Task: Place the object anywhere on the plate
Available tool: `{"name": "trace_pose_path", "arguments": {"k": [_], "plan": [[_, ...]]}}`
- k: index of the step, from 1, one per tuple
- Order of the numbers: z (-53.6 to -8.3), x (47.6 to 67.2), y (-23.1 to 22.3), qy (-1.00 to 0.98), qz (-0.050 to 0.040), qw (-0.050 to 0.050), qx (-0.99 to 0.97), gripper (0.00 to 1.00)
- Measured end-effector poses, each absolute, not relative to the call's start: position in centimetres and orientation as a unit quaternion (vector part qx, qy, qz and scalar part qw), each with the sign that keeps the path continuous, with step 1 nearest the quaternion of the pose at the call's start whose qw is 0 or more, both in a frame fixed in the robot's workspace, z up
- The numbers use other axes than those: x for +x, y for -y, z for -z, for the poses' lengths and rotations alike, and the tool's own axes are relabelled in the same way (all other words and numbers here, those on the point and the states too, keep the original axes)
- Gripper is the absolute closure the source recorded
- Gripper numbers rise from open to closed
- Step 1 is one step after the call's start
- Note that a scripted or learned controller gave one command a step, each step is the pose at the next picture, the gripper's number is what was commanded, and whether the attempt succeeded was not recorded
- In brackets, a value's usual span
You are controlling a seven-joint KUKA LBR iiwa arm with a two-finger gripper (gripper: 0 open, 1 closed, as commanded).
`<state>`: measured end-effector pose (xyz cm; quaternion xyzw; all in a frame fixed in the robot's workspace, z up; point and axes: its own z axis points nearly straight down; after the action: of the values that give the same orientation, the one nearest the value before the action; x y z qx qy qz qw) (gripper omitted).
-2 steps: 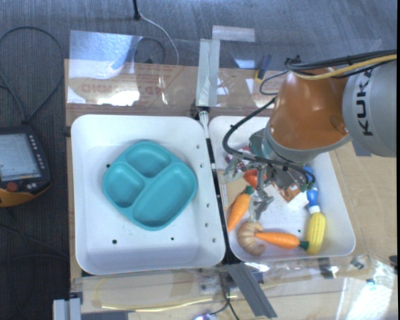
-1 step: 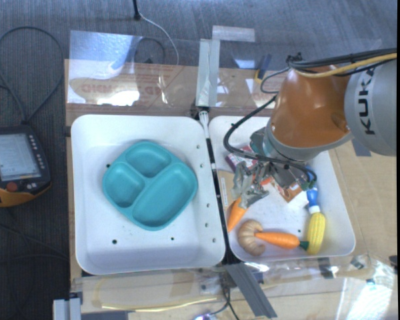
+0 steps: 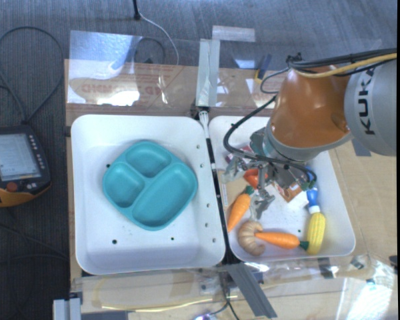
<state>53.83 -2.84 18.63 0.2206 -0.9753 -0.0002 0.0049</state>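
Arm [image 3: 320, 109] reaches over the right bin [image 3: 340, 235]. Gripper [image 3: 263, 192] hangs low among the toy food; whether it grips anything cannot be made out. Beside it: carrot [image 3: 238, 210], second carrot [image 3: 278, 239] touching a tan piece [image 3: 249, 237], corn [image 3: 315, 229]. Teal plate [image 3: 150, 184] sits bare in the left bin [image 3: 93, 245].

A teal three-compartment plastic plate [image 3: 150, 184] sits in the left shallow white bin [image 3: 93, 245]; in the right shallow white bin [image 3: 340, 235] lie two orange toy carrots [image 3: 239, 210] [image 3: 278, 239], a yellow toy corn cob [image 3: 315, 230] and a tan toy pastry [image 3: 249, 238], below the grey arm's orange band [image 3: 310, 109].
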Motion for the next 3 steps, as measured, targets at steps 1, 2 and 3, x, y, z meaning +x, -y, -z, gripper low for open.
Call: {"name": "trace_pose_path", "arguments": {"k": [1, 2, 3], "plan": [[-19.23, 53.85, 2.85, 0.975, -0.0001, 0.007, 0.220, 1.00], [-19.20, 53.83, 2.83, 0.975, 0.0000, 0.007, 0.220, 0.00], [-19.82, 53.86, 2.85, 0.976, -0.0003, 0.009, 0.219, 1.00]]}}
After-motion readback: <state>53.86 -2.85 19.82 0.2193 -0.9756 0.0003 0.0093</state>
